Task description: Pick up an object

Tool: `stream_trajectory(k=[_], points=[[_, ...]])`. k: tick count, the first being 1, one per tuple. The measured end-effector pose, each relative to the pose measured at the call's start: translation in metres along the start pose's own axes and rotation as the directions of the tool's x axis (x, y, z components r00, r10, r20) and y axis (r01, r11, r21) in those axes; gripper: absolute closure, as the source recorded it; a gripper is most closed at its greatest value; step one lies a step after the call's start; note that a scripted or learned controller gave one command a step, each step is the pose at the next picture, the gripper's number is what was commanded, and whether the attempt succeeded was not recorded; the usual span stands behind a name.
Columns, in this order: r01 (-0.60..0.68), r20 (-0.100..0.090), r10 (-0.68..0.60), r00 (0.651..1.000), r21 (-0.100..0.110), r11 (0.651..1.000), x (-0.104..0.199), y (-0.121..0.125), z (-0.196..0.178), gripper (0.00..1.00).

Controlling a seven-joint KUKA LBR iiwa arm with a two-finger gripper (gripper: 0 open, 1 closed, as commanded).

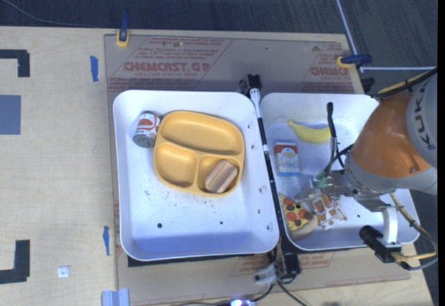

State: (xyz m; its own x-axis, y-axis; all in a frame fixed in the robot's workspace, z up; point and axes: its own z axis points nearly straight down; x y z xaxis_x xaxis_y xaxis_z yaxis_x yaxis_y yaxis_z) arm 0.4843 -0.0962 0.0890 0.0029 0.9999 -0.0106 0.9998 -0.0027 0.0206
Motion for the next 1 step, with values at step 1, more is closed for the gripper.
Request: stream_trajectory(k=[1], points=[[0.0,0.0,0.0,1.0,0.0,1.0,0.0008,-0.0001,0.0,0.0]])
